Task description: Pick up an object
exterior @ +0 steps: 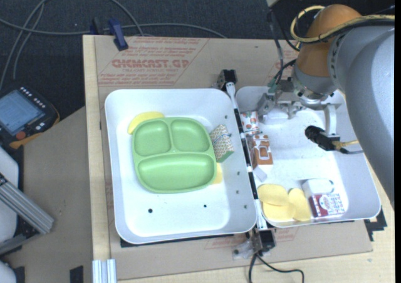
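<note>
My gripper [279, 113] hangs over the far end of the right bin [351, 175], its fingers open with bare white floor between them. Just left of it and nearer the camera, a brown and orange packet [258, 144] lies along the bin's left wall. At the near end sit yellow round pieces [281, 199] and a white and red carton [324, 199]. In the left bin [188, 219] rests a green divided plate [174, 153], with a yellow thing [143, 119] poking out behind it and a small patterned packet [221, 142] at its right edge.
The grey arm with its orange band [326, 31] comes in from the upper right above the right bin. The ridge between the two bins [245, 163] runs beside the brown packet. A handheld controller [22, 116] lies off the bench at left.
</note>
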Controlling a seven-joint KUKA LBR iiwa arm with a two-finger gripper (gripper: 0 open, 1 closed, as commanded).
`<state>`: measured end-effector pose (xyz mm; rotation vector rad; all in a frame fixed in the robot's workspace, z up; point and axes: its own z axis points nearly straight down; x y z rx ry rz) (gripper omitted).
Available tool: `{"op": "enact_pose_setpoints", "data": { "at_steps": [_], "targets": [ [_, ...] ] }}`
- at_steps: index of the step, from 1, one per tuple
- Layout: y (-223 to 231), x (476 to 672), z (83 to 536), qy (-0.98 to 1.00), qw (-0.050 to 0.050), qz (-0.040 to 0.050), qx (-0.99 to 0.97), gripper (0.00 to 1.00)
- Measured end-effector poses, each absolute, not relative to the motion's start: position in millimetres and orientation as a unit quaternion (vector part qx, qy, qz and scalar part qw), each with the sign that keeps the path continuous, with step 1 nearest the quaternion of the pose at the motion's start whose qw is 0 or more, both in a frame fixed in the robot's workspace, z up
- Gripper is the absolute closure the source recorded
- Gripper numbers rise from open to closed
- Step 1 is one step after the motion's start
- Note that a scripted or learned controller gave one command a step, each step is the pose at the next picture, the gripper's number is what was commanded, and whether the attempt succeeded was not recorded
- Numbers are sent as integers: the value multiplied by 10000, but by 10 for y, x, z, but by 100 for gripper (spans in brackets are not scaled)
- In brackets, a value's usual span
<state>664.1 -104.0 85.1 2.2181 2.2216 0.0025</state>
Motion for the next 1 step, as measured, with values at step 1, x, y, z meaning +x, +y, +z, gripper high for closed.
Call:
{"op": "enact_pose_setpoints", "data": {
  "at_steps": [1],
  "targets": [
    [-1047,6644,954,7081,29,2,7061,100]
  ]
}}
